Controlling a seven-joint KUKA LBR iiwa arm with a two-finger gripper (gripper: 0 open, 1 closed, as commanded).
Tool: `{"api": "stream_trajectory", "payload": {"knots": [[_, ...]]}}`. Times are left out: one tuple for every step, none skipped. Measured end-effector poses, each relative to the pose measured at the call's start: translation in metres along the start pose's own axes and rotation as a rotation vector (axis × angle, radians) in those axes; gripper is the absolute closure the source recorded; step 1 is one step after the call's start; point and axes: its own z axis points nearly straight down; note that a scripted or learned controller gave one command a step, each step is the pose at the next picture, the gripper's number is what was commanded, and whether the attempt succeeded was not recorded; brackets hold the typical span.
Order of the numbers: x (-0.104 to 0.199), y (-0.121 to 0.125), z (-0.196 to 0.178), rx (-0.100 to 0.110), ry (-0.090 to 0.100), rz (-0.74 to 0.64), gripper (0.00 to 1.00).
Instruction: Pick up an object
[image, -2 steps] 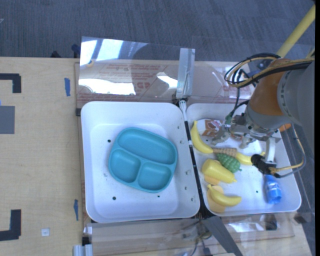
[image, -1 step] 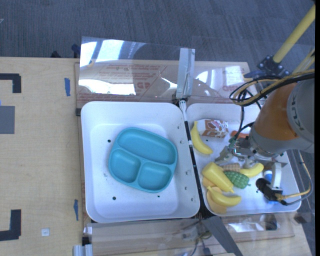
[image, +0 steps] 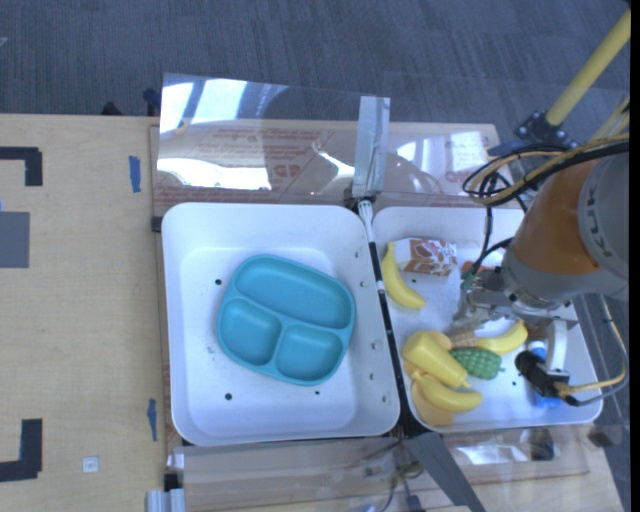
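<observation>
The right bin (image: 590, 405) holds several toy foods. A yellow banana (image: 400, 283) lies by its left wall, with a brown and white packet (image: 428, 257) just behind it. At the front sit a yellow pepper-like piece (image: 436, 356), a second yellow piece (image: 447, 397) and a green bumpy piece (image: 477, 362). Another banana (image: 507, 339) lies right of them. My gripper (image: 468, 318) reaches in from the right and hangs low over the middle of this bin, just above the green piece and the second banana. Nothing shows between its fingers.
In the left bin (image: 190, 330) a blue divided plate (image: 286, 319) lies flat in the middle. A clear plastic screen (image: 260, 150) stands behind both bins. Part of a small blue thing (image: 547, 402) shows at the right bin's front right corner.
</observation>
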Motion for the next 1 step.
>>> {"api": "stream_trajectory", "payload": {"knots": [[0.0,-0.0004,0.0007,0.002,0.0,0.0,0.0]]}}
